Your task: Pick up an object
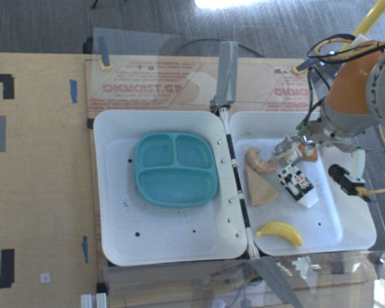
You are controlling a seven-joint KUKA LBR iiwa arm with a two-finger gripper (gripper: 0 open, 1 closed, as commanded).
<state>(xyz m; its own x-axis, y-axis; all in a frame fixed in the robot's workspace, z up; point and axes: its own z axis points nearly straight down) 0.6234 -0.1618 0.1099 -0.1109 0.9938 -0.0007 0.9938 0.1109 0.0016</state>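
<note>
One banana [280,232], long axis left-right, stem pointing left

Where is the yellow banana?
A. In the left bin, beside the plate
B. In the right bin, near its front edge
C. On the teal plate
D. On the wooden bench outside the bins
B: the banana lies on the floor of the right bin, near its front edge, apart from the teal plate in the left bin.

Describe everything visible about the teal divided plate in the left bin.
The teal plate looks like smooth plastic, a rounded rectangle with a raised rim. Ridges split it into three compartments: two smaller ones at the far side, one wide one nearer the camera. It lies flat and upright, right of centre on the floor of the left bin, with nothing in it and nothing else touching it.
</note>
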